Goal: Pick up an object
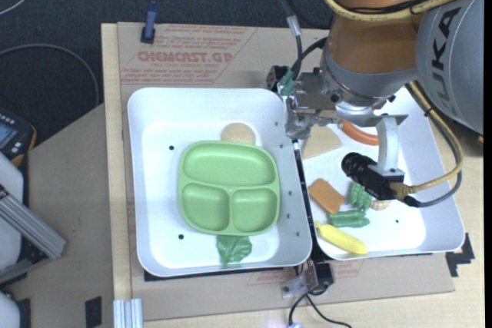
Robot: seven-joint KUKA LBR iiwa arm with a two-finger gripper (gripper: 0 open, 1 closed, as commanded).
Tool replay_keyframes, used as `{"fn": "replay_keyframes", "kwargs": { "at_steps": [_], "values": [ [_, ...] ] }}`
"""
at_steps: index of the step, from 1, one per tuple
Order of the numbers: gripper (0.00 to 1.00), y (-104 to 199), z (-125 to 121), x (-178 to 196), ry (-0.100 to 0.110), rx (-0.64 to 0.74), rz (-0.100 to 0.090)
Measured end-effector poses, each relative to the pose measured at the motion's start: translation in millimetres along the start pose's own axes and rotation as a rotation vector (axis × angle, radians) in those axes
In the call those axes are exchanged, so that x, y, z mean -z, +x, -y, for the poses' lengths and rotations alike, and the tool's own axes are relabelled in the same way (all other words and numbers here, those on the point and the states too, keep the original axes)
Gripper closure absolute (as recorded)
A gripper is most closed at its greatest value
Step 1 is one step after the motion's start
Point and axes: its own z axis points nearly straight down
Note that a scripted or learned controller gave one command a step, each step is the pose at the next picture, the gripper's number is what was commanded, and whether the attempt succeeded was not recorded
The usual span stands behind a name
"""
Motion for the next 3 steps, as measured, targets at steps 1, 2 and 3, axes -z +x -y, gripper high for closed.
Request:
{"fn": "replay_keyframes", "kwargs": {
  "at_steps": [1, 2, 3],
  "values": [
    [1.0, 0, 0, 10, -0.001, 0.001, 0.001],
    [1.0, 1, -1, 20, -0.003, 0.001, 0.001],
    [1.0, 143, -2, 42, 0.001, 0.012, -0.008]
  ]
}}
